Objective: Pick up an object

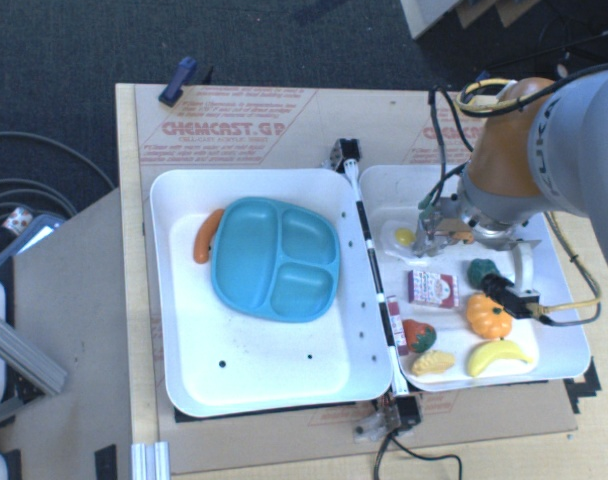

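Camera view: the counter [144,298] carries 2 shallow white bins side by side. The left bin [274,383] holds a blue divided plate [276,258] with an orange toy carrot [205,236] lying just beside its left edge. The right bin [564,353] holds the rest of the toy food: a small yellow piece [404,237] near the upper left, a red-and-white packet [431,288] in the middle, a dark green piece [482,269] just right of it, an orange pumpkin [488,315], a banana [499,356] near the front rim, a corn cob [431,362] and a red strawberry [420,333] by the divider.

The arm reaches in from the right with its wrist low over the right bin, and the end effector [439,230] sits just right of the small yellow piece and above the packet. Whether it is open or closed I cannot tell at this angle, and nothing can be seen gripped in it.

Judging from this position, the step in hand is the approach to a grasp, and the likeliest target is the small yellow piece or the packet. To do it well, the arm should settle on 1 object, center over it, and come down straight so neighbors are not pushed. The yellow piece lies near the bin's wall, so a grasp there needs clearance from the rim. The flat packet may slip unless taken across its narrow side.
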### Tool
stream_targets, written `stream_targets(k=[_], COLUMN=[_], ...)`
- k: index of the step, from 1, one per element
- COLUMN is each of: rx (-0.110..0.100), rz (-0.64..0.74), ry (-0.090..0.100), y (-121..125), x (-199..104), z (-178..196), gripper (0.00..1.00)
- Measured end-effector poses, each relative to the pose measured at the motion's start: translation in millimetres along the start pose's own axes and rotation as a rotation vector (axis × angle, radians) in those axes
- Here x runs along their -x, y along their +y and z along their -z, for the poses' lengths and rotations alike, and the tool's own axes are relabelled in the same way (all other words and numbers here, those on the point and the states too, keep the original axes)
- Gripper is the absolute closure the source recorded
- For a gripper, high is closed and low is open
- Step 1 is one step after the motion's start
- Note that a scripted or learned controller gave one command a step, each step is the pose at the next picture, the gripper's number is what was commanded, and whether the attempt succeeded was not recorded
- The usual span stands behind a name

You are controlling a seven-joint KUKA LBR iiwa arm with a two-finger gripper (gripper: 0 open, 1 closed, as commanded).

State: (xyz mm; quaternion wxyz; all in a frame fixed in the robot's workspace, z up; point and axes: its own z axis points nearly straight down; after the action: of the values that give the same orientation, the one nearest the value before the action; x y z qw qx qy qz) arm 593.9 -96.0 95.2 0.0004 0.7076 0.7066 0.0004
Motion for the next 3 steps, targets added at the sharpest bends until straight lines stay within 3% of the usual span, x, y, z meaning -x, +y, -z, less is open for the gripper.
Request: stream_targets(k=[1,2,3], rx=[0.000,0.000,-0.004], rz=[0.000,0.002,0.001], ry=[0.000,0.000,0.001], y=[0,73,38], x=[0,-2,-2], z=[0,-10,-11], gripper=[0.00,0.00,0.00])
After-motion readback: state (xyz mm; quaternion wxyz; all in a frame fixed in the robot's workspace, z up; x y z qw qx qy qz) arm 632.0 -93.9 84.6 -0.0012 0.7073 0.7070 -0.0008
